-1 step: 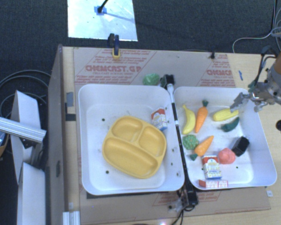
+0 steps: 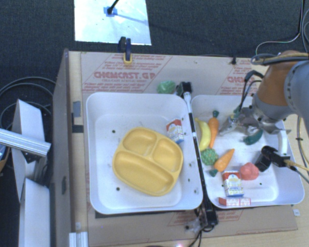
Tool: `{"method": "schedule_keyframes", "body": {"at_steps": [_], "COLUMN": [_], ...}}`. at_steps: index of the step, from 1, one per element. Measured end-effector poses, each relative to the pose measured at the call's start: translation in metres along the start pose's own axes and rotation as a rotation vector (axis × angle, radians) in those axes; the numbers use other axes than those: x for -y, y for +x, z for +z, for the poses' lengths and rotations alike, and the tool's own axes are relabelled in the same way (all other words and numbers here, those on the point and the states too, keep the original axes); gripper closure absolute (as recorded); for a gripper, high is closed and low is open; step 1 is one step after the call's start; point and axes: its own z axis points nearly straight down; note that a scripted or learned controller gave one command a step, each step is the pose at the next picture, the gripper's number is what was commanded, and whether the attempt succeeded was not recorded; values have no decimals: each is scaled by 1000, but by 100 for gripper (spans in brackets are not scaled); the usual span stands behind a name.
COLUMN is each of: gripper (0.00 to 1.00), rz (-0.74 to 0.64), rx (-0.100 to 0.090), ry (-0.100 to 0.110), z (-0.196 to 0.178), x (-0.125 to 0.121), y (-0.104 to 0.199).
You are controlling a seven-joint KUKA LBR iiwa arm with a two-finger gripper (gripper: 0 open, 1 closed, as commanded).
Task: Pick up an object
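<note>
My gripper (image 2: 232,123) hangs low over the back of the right bin (image 2: 288,189), reaching in from the right under the orange-banded wrist. Just left of it stands an orange carrot (image 2: 213,125) beside a yellow banana (image 2: 204,134). A dark green object (image 2: 253,136) lies just right of the gripper, below the wrist. Nearer the front are a broccoli piece (image 2: 209,156), a second carrot (image 2: 224,159), a red lump (image 2: 250,171) and a small carton (image 2: 233,183). Nothing is visibly held.
The left bin (image 2: 100,138) holds a yellow divided plate (image 2: 147,161) and a small carton (image 2: 175,130) by its right wall. A green object (image 2: 166,87) lies on the board behind the bins. A flat box (image 2: 232,201) leans at the right bin's front wall.
</note>
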Motion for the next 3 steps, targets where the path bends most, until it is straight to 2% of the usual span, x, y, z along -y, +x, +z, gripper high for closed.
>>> {"method": "schedule_keyframes", "body": {"at_steps": [1, 2, 3], "gripper": [0, 0, 0], "rz": [10, 2, 7], "rx": [3, 1, 4], "ry": [0, 4, 29], "z": [-6, -6, -2], "x": [30, -28, -45], "y": [-29, 13, 68]}}
